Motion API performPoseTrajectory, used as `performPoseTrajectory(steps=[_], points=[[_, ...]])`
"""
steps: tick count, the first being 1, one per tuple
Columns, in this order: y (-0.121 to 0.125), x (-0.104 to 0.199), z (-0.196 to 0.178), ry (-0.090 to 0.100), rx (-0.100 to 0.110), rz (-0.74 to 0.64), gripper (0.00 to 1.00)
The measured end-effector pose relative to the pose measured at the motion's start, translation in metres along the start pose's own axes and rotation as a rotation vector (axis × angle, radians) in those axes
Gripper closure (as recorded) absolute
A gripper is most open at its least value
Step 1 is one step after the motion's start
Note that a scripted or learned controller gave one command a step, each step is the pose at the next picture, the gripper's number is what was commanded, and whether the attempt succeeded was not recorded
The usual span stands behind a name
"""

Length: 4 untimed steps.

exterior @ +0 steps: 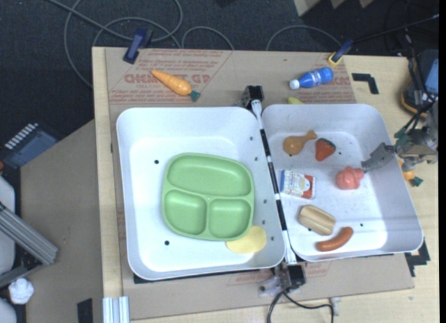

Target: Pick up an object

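Right bin (397, 227): shallow, white, on the surface (209, 71) beside the left bin (139, 175).
- Pink lumpy toy (349, 177), right of centre, lying just left of the jaws (376, 159); possibly touching the grey tip, contact unclear at this slant.
- Jaws at the bin's right side, reaching in from the right; opening cannot be told, nothing seen gripped.
- Chicken drumstick toy (298, 142) and strawberry toy (325, 149), far part of bin, near each other.
- Small printed carton (297, 184), left side, just beside the divider.
- Bread roll toy (316, 218) and sausage toy (334, 239), near part of bin, close together.

Left bin:
- Green divided plate (207, 196), centre.
- Yellow flat piece (246, 242), touching the plate's near right corner.

Surface, far of bins:
- Carrot toy (174, 82), left.
- Blue and white bottle (311, 78), right.
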<state>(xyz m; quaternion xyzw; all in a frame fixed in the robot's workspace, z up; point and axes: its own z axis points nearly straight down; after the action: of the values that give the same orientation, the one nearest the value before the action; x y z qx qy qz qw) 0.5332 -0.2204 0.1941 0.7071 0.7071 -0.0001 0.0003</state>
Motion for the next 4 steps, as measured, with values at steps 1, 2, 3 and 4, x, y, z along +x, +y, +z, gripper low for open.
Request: performPoseTrajectory(steps=[1, 2, 3, 4], points=[[0.055, 0.037, 0.110, 0.002, 0.001, -0.001, 0.00], [0.131, 0.070, 0.110, 0.002, 0.014, -0.003, 0.00], [0.130, 0.099, 0.110, -0.007, 0.017, 0.001, 0.00], [0.132, 0.101, 0.100, -0.003, 0.008, 0.000, 1.00]])
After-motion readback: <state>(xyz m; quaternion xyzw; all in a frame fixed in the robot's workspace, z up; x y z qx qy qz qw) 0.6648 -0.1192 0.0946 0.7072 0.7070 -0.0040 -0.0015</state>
